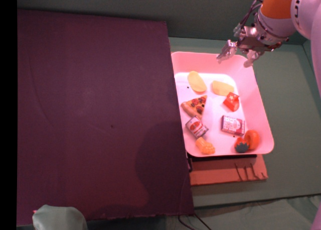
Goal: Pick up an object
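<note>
Hovering over the far rim of the white bin [263, 111], we are holding our gripper [236, 55] with fingers apart, above the pizza slice [195, 106].

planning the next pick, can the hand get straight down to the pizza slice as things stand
Probably yes. The pizza slice lies flat in the white bin, apart from its neighbours, nothing lying over it. The hand, fingers spread, hangs above the bin's far rim.
</note>
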Robot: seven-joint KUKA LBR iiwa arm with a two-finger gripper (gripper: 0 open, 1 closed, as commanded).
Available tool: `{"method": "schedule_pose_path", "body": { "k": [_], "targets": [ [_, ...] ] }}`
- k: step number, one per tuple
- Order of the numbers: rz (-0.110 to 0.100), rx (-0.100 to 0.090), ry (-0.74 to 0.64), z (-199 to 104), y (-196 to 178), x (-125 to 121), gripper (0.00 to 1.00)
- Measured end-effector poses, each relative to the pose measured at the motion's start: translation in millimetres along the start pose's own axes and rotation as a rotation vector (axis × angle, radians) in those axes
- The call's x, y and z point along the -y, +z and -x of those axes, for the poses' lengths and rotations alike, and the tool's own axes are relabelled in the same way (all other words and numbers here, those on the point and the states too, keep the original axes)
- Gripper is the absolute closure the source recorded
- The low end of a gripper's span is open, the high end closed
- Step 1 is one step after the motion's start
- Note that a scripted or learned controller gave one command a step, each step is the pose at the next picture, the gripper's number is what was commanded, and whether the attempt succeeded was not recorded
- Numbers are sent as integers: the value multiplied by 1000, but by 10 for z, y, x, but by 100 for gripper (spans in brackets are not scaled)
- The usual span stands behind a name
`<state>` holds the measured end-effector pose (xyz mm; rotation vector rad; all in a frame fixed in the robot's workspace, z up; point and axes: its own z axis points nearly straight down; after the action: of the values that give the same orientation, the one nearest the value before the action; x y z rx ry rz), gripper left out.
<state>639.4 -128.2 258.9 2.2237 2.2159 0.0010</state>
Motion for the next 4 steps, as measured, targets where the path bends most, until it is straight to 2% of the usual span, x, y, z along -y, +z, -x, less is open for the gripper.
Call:
{"method": "schedule_pose_path", "body": {
  "k": [1, 3, 4],
  "targets": [
    [0, 0, 0, 0, 0, 0, 0],
    [-5, 1, 0, 64, 881, -135, 0],
    [-6, 0, 1, 98, 1328, -48, 0]
  ]
}}
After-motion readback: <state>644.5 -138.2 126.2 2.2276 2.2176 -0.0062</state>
